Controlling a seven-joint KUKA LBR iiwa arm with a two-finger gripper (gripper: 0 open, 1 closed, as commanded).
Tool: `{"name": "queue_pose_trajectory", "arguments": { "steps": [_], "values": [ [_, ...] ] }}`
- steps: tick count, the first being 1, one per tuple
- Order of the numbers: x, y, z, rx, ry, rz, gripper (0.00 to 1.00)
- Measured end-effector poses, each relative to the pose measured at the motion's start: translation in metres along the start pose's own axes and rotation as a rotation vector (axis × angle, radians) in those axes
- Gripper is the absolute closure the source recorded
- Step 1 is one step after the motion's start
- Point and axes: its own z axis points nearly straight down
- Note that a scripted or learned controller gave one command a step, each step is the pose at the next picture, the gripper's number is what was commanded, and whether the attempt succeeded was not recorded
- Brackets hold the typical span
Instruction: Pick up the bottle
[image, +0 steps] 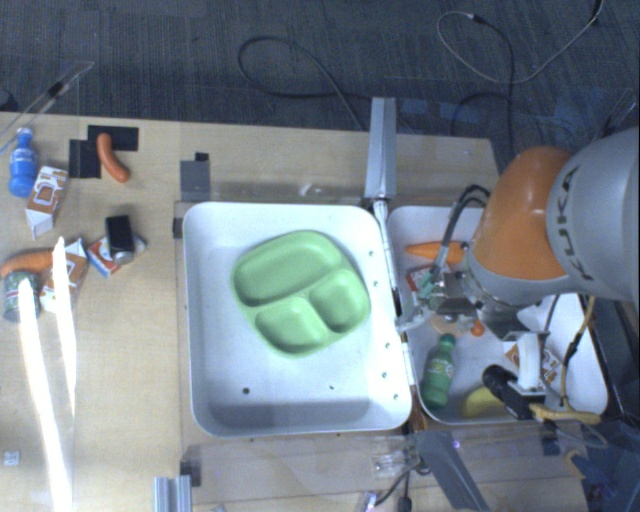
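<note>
I am watching the arm (560, 215) reaching over the right bin (405, 235). The gripper (432, 292) is hanging at the bin's left side; I cannot tell its state. The green bottle (439, 368) is lying just nearer than it, apart from it. A green tray (300, 290) is sitting in the left bin (205, 330).

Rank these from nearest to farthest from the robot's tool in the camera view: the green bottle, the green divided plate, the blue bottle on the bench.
Measured from the tool in the right bin:
1. Green bottle, just below it in the right bin.
2. Green divided plate, in the left bin.
3. Blue bottle, at the bench's far left.
</note>
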Motion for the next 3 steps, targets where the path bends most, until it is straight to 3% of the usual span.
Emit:
{"name": "queue_pose_trajectory", "arguments": {
  "steps": [1, 3],
  "values": [
    [-0.013, -0.012, 0.007, 0.0, 0.0, 0.026, 0.0],
    [-0.017, -0.012, 0.007, -0.001, 0.0, 0.028, 0.0]
  ]
}}
